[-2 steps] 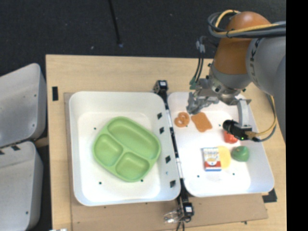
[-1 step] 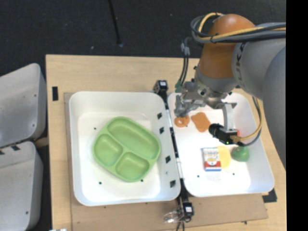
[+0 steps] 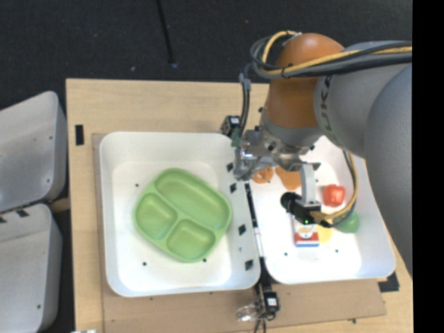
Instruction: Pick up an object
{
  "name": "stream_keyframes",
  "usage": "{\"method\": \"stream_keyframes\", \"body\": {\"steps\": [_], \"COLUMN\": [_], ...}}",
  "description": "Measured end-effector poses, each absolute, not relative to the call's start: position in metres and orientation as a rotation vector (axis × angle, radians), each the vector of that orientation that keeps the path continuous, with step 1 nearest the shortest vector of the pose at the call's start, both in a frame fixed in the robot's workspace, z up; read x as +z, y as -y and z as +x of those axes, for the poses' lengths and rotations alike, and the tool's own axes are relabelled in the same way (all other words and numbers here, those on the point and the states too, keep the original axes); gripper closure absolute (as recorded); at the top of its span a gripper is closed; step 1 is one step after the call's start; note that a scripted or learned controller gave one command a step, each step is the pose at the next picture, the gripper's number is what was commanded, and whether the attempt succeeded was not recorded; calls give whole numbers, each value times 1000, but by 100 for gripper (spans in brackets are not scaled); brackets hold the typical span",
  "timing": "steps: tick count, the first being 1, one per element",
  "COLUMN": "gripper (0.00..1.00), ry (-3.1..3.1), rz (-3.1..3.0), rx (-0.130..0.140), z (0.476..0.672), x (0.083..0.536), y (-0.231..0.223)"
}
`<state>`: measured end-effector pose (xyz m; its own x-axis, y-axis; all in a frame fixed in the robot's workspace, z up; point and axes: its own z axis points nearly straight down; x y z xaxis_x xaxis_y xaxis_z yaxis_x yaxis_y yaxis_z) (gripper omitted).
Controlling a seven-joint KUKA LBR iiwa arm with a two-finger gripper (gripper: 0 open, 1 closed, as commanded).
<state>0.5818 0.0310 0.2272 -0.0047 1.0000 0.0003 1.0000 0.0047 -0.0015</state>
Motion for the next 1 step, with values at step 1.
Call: {"method": "stream_keyframes", "body": {"steps": [1], "gripper": [100], "ry": [2229], "rz": [-2213], "rx": [-2], "z": [569], "x": [240], "y": [-87]}}
